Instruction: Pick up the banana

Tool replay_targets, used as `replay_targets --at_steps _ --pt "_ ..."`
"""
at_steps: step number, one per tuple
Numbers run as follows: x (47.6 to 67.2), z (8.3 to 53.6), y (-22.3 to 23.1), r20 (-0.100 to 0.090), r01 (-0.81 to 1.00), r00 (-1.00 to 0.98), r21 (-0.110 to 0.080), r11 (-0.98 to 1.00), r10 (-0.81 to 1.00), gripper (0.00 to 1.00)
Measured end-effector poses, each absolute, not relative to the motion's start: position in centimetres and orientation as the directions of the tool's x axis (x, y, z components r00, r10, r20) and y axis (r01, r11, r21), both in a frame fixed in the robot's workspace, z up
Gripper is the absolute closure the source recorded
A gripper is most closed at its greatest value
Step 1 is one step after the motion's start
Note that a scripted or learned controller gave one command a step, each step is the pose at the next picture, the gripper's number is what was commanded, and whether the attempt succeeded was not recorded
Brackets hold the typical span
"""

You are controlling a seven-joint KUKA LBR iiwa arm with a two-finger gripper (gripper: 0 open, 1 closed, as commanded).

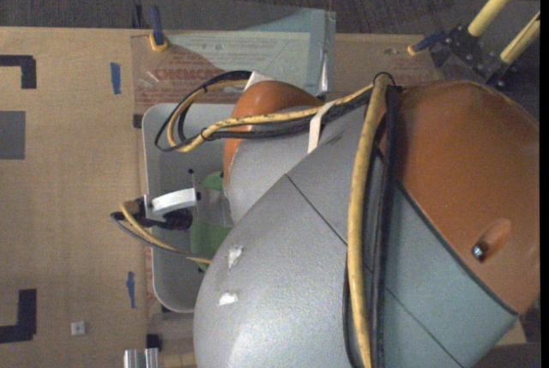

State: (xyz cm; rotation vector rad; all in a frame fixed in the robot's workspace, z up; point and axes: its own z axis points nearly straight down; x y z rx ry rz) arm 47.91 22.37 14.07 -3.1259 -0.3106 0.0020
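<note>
The big grey arm with its orange band (343, 212) leans over the shallow white plastic bin (163, 272), hiding most of it, so only a green object (208, 225) shows inside, the banana's whereabouts cannot be told, and no pickup is evident yet.

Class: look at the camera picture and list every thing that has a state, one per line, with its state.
Arm: reaching over the bin, hiding most of it.
Bin: upright on the bench, mostly covered.
Cables: looped loosely along the arm.
Green item: lying in the bin, partly hidden.
</note>
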Motion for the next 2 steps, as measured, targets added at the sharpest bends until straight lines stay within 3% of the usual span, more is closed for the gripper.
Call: replay_targets --at_steps 1,2 --pt "48.0 12.4 22.4 0.001 0.196 0.981 -0.003 -0.981 0.196 1.0" --pt "49.3 10.8 23.2 0.031 0.36 0.933 -0.016 -0.933 0.359 1.0"
